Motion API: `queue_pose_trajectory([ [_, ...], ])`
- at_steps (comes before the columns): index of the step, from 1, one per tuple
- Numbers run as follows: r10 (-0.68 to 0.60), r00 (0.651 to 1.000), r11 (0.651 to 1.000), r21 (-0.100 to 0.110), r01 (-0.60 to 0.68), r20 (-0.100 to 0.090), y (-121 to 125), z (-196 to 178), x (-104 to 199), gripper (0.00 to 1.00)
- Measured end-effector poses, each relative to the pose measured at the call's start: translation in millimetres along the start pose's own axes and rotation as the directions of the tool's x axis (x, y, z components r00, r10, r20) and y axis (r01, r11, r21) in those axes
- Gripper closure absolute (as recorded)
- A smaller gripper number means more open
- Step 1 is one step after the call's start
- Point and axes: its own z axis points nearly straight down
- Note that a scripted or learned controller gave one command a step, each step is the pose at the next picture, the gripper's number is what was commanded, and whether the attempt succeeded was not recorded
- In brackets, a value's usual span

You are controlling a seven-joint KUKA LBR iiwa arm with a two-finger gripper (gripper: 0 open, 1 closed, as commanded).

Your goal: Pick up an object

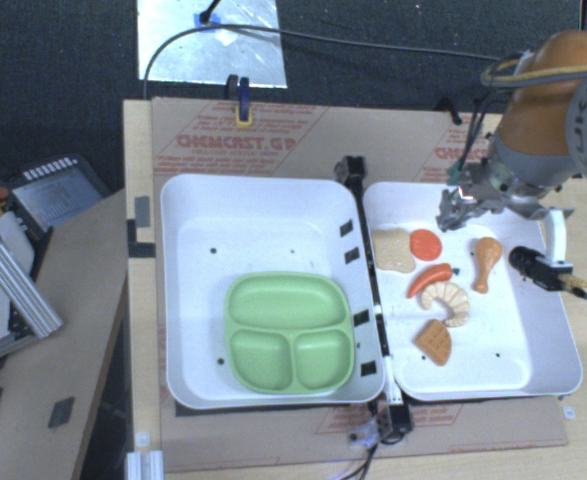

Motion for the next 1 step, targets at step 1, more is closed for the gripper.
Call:
queue_pose_trajectory([
  [1, -0.002, 1.000, 1.000, -0.001, 0.002, -0.001, -9.8, -13.6, 48.2, 1.00],
])
